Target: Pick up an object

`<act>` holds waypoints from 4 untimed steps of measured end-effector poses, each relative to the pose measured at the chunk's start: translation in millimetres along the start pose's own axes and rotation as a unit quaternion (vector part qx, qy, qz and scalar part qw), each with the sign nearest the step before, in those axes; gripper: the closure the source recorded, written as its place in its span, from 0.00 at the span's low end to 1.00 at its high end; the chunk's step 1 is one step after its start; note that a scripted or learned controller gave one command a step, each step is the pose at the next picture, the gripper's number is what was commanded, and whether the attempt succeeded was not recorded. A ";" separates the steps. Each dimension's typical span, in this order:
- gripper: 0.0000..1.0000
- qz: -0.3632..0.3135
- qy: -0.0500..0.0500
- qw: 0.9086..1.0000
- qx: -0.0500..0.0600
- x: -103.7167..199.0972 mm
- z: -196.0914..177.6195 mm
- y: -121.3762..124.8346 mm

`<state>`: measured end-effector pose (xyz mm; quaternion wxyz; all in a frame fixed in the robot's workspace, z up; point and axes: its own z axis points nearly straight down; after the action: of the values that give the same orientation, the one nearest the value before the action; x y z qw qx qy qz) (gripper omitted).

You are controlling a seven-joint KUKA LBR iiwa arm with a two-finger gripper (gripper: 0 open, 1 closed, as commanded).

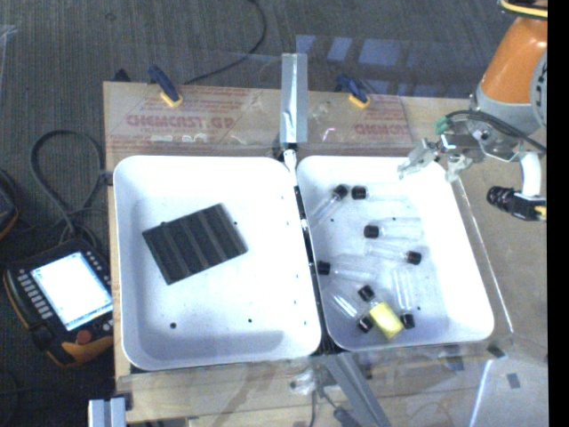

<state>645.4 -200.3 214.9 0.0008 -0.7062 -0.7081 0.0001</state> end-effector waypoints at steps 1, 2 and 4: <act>0.00 -0.029 -0.002 1.000 -0.002 34.8 100.6 -50.8; 0.00 -0.094 -0.002 0.995 -0.009 -9.1 123.5 -79.4; 0.00 -0.100 -0.002 0.995 -0.001 -9.8 30.4 -33.0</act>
<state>612.4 -210.2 184.6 -0.0011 -0.6315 -0.7754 0.0003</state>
